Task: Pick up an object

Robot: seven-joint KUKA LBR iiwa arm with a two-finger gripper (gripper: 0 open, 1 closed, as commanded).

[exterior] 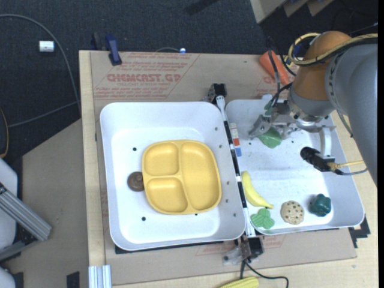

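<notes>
The end effector (pixel 271 131) is hanging low in the upper part of the right bin (pixel 345 212), at the right of the frame. Its fingers are standing apart around a small green object (pixel 271 140), which seems to be resting on the bin floor and not lifted. I judge the arm (pixel 336 71) is reaching down so steeply because it is preparing to close on this piece. Other things are lying along the lower edge of that bin: a banana (pixel 254 192), a green leaf-like piece (pixel 263 219), a speckled cookie (pixel 292 212) and a dark teal object (pixel 320 205). In the left bin (pixel 114 161) a yellow divided tray (pixel 181 176) is sitting in the middle, and a brown round object (pixel 135 181) is touching its left side.
</notes>
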